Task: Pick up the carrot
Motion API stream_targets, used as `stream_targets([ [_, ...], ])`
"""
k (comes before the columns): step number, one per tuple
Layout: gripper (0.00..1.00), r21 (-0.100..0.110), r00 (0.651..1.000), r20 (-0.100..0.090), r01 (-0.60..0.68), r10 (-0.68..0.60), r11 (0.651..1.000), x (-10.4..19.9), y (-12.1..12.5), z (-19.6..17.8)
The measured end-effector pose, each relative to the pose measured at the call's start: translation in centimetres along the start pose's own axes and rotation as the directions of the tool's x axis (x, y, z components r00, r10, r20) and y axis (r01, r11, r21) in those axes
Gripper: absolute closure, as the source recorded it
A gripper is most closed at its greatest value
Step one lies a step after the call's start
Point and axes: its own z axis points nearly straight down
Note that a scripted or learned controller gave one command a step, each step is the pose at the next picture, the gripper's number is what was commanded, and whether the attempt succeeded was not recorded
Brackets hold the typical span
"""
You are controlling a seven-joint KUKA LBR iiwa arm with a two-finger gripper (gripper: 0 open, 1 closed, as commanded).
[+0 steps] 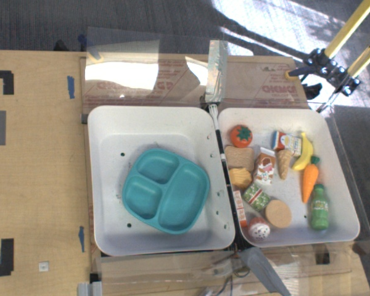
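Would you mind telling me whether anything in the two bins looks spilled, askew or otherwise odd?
Nothing looks spilled or damaged. The teal divided plate sits skewed in the left bin. The toy food is crowded in the right bin, where the carrot lies between the banana and the green bottle.

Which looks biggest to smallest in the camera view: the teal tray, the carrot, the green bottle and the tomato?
1. Teal tray, by far.
2. Carrot and green bottle look about alike; I won't rank them.
3. Tomato, smallest.
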Motion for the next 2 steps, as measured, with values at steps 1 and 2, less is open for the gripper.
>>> stream_targets([
  [1,1.00,0.009,1.000,0.005,-0.002,0.002,1.000,-0.2,-0.1,-1.2],
  [2,1.00,0.019,1.000,0.010,-0.004,0.004,1.000,-0.3,-0.3,-2.5],
])
